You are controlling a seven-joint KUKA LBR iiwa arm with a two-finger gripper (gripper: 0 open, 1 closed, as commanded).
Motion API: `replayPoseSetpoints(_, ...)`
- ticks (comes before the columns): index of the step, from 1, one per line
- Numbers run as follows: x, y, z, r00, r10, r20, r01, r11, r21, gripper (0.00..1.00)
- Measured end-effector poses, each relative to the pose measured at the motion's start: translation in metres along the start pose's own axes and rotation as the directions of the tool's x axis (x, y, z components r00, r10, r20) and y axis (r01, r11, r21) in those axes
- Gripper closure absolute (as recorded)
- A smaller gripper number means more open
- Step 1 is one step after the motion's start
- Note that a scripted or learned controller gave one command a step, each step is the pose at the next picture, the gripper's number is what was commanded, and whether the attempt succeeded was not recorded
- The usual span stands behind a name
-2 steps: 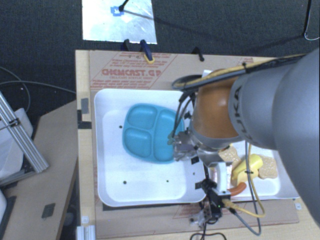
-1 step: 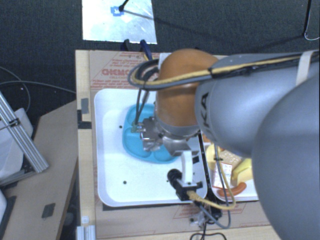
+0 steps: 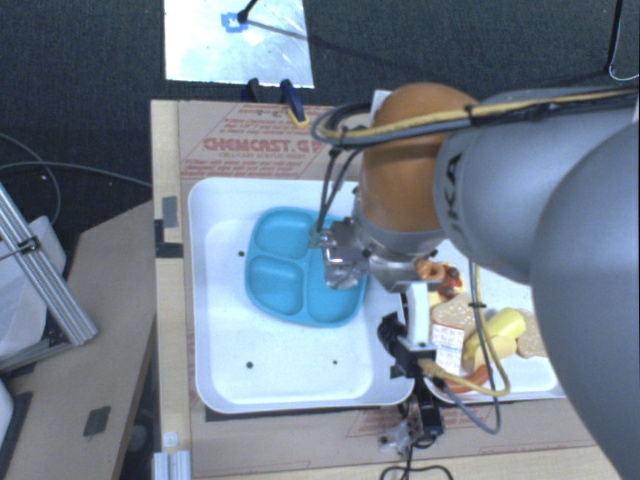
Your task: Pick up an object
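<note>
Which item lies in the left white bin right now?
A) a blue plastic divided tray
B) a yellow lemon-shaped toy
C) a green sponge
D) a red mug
A: the blue plastic divided tray rests on the floor of the left white bin, its right edge beside the gripper.

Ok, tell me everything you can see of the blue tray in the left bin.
The blue tray is light blue and looks like moulded plastic, with rounded corners and three shallow compartments: one large at the top, two smaller below. It lies flat, turned slightly askew, on the floor of the left bin, toward that bin's right side. Nothing shows in its visible compartments. The arm's wrist overlaps its right edge, hiding that part, so contact there cannot be judged.
</note>
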State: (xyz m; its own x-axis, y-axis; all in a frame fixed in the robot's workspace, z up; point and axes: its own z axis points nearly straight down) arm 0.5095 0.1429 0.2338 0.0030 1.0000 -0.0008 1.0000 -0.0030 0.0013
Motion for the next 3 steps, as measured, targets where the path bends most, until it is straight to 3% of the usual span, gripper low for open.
replayPoseSetpoints(1,0.033,0.021,0.152,1.000,-0.009,-0.007,0.009,1.000,-0.010,1.00)
replayPoseSetpoints(2,0.006,0.065,0.133,1.000,-0.011,-0.019,0.011,1.000,0.005,1.00)
replayPoseSetpoints(3,0.078,0.036,0.017,1.000,-0.016,-0.009,0.016,1.000,-0.009,1.00)
